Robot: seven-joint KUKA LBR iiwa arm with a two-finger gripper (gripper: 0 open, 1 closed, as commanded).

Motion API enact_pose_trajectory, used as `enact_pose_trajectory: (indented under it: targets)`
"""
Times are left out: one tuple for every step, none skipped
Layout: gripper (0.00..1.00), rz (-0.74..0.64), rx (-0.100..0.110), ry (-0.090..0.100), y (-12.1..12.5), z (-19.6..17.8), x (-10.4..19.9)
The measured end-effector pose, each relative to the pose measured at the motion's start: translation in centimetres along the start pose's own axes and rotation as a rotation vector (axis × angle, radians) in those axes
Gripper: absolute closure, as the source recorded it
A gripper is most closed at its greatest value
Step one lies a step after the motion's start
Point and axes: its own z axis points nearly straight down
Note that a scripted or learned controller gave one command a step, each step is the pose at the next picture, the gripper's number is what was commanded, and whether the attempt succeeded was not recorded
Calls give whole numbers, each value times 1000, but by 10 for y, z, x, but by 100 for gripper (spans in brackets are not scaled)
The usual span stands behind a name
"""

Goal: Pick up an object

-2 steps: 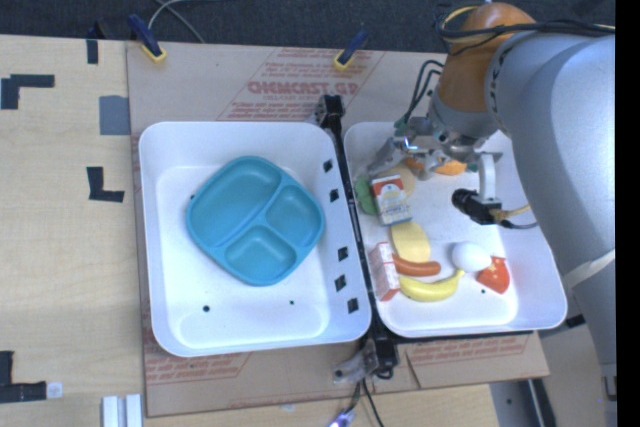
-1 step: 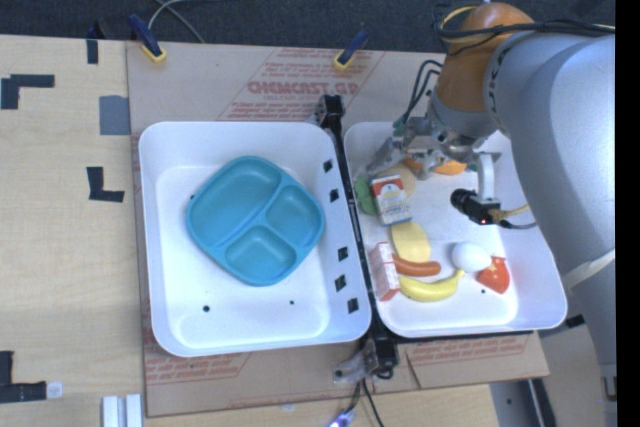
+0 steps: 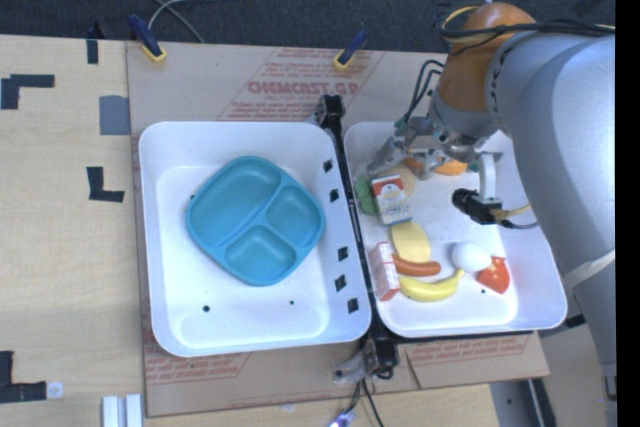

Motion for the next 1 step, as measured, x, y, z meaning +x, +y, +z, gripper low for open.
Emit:
enact_pose_trajectory:
  targets:
    - [0, 0, 0, 0, 0, 0, -2]
